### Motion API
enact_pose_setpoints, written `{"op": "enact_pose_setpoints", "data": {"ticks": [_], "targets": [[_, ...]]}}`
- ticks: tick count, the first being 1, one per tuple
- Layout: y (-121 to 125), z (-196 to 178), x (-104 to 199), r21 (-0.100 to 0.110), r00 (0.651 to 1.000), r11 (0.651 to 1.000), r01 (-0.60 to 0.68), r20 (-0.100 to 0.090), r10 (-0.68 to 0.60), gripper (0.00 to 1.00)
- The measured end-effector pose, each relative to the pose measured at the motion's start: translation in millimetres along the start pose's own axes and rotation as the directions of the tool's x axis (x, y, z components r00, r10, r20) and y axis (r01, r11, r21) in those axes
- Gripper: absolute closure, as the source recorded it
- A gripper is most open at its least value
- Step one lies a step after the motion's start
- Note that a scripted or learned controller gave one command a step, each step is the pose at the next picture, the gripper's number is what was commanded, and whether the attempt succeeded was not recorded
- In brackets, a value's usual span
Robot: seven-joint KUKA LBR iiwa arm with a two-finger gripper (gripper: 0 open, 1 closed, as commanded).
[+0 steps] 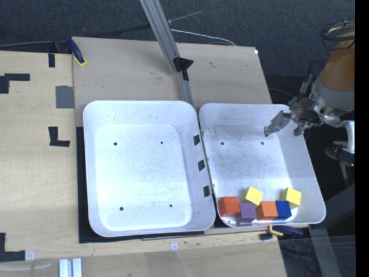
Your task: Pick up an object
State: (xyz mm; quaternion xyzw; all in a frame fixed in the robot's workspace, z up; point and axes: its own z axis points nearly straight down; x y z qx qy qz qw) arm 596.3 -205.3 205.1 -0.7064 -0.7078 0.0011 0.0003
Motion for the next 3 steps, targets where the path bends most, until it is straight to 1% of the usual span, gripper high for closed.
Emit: {"op": "enact_pose_setpoints", "data": {"ticks": [1, 2, 3], "targets": [[72.0, 112.8, 37.0, 0.003, 1.000, 1.000, 0.002, -0.002, -0.002, 0.00], [10.6, 113.9, 53.2, 0.005, 1.000, 1.000, -0.002, -0.001, 0.002, 0.00], [14.4, 113.4, 116.4, 0.001, 1.000, 1.000, 0.005, -0.004, -0.005, 0.00]]}}
